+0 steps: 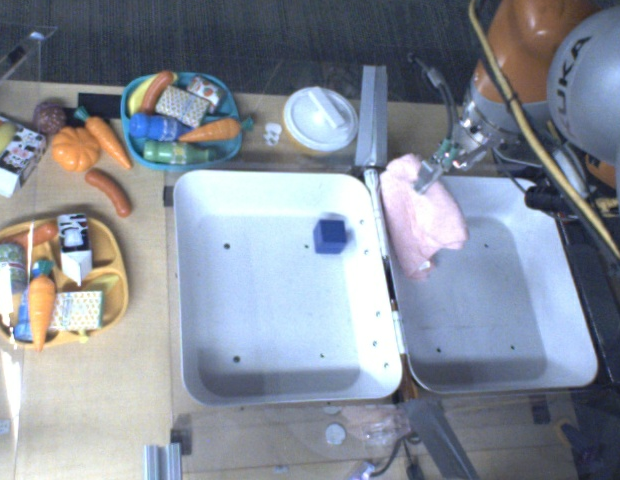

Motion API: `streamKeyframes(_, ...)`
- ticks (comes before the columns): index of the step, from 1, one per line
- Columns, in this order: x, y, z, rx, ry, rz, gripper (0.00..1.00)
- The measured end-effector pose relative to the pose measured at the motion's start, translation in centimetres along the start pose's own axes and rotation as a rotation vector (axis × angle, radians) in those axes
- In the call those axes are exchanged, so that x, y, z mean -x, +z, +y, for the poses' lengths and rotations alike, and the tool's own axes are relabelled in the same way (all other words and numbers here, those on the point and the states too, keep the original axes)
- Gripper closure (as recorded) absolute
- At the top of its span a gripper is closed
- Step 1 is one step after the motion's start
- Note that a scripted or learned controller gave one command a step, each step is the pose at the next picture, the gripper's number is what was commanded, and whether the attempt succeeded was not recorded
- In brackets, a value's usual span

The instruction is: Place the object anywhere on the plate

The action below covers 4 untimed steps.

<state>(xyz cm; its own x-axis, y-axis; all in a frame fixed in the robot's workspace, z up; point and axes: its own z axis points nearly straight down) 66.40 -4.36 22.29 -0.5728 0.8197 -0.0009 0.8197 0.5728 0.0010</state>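
The left bin [280, 368] lies nearest the camera, a wide shallow white tub that carries a single small blue cube [331, 235], sitting upper right of its middle and well apart from every wall. Just beside it, edge to edge, is the right bin [510, 348], with a pink cloth [422, 218] crumpled at its upper left corner, partly draped over the rim toward the seam between the two bins. My arm [565, 58] comes in over that bin from the right, and my gripper [430, 175] is down on the top of the cloth, the fingers closed into a pinch on a fold of the pink fabric.

On the wooden surface [140, 368] to the left sits a yellow tray [108, 268] packed with toy food: a carrot, a small carton, a bottle and a patterned box. Above it, near the back, a blue bowl [148, 153] holds a banana, a carrot, a blue bottle and a couple of small boxes. Between the bowl and the bins' back corner rests a yellow plate with a white lid-like disc [321, 120] on it. Loose on the surface are a small orange pumpkin [74, 149], a carrot [112, 142] touching it, and a sausage [109, 192] just below.
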Motion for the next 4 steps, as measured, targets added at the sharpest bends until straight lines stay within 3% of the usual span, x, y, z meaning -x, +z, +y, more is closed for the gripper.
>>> streamKeyframes(2,-10.5,0.5,0.5,0.000,-0.803,0.003,1.00)
streamKeyframes(3,-16.4,0.6,0.1,0.001,-0.957,0.003,1.00)
streamKeyframes(4,-21.5,0.2,0.5,0.001,-0.961,0.003,1.00)
